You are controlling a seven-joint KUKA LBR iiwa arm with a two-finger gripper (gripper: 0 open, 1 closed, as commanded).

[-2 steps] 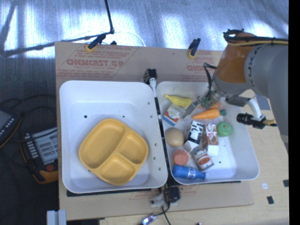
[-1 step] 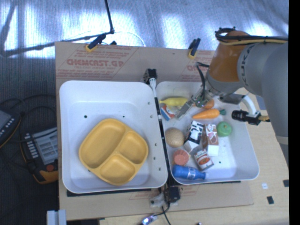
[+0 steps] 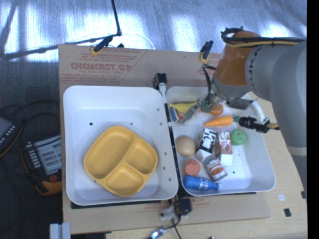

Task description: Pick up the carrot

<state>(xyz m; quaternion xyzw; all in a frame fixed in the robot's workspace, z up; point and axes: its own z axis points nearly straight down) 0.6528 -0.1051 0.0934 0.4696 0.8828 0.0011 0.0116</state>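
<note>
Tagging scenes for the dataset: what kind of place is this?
Likely a robotics lab test bench, not a kitchen: two white bins on a protective-film board over carpet, toy food such as a carrot, loose cables and an electronic device on the floor.

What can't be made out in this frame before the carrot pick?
- Gripper: fingers too small and cluttered in the camera view to read.
- Right bin: far corner covered by the arm.
- Carrot: contact with the gripper unclear.
- Cartons: label print too small.
</note>
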